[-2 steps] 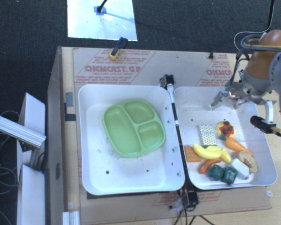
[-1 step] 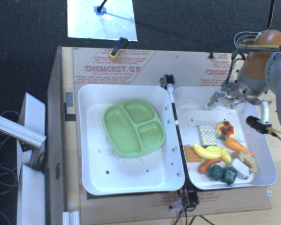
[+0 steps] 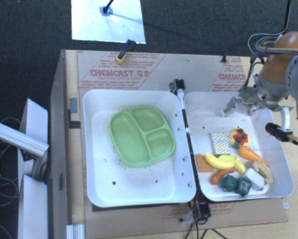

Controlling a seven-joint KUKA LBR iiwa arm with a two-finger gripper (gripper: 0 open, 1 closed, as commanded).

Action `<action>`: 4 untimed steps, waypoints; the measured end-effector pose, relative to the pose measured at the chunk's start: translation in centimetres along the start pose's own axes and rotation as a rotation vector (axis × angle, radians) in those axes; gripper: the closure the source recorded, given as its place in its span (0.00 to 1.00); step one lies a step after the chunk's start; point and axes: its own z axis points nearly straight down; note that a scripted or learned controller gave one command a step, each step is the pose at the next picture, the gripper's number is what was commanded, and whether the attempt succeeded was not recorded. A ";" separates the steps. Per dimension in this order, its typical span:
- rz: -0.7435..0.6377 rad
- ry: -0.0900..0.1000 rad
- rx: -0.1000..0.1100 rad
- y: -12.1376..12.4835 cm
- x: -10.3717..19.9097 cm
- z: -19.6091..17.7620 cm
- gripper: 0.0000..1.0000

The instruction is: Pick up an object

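The arm [image 3: 288,63] reached in over the far right corner of the right bin [image 3: 208,108], its gripper [image 3: 241,103] hanging above that bin's bare far floor. Whether the jaws stood open or shut could not be told at this slant, and nothing showed between them.

The toy food lay well apart from the jaws, heaped toward the bin's near end. Nearest the jaws sat a small checkered block [image 3: 219,142], with a round pizza-like piece [image 3: 239,137] just beside it. Further from the jaws lay an orange carrot [image 3: 252,154], a yellow banana [image 3: 225,161] resting over a tan cracker-like slab [image 3: 203,163], and a reddish sausage [image 3: 222,176] touching the banana's underside. Furthest from the jaws were two dark green pieces [image 3: 236,184], a white block [image 3: 254,179] and a tan mushroom-like piece [image 3: 262,171], packed together.

Across the divider from the jaws, the left bin [image 3: 104,183] held a light green compartment plate [image 3: 141,135], lying flat near its middle.
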 end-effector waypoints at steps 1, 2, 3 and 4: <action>0.003 -0.002 0.001 -6.4 -0.1 0.1 0.00; 0.002 -0.003 -0.005 -6.3 -0.1 -1.1 1.00; 0.001 -0.002 -0.005 -6.3 -0.1 -1.1 0.00; -0.001 -0.001 -0.001 -0.7 3.5 0.1 0.00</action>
